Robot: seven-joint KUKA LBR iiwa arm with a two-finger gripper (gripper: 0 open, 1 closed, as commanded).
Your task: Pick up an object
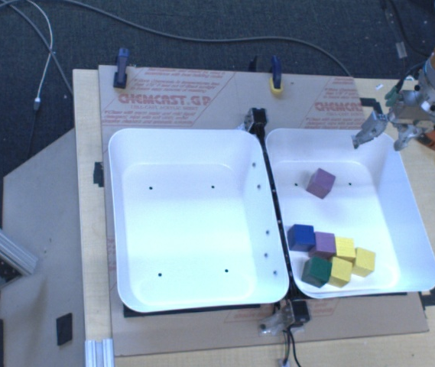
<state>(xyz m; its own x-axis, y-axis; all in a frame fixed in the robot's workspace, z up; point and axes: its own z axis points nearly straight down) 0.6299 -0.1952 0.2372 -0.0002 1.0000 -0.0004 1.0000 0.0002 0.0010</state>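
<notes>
Dark carpet surrounds bench point(87, 205). Left bin point(194, 147) sits just left of right bin point(408, 205), walls touching. Inside right bin: lone purple cube point(321, 183) near centre; at its front edge, clustered and touching, blue cube point(302, 237), green cube point(317, 271), second purple cube point(325, 243), three yellow cubes point(345, 260). Gripper point(385, 138) over right bin's back rim, fingers spread, holding nothing.

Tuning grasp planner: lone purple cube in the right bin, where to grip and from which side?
Come straight down on the lone purple cube and pinch two opposite side faces. It sits apart from the cluster, with bare right bin floor all around. It lies rotated to the walls, so turn the gripper to match, probably.
</notes>
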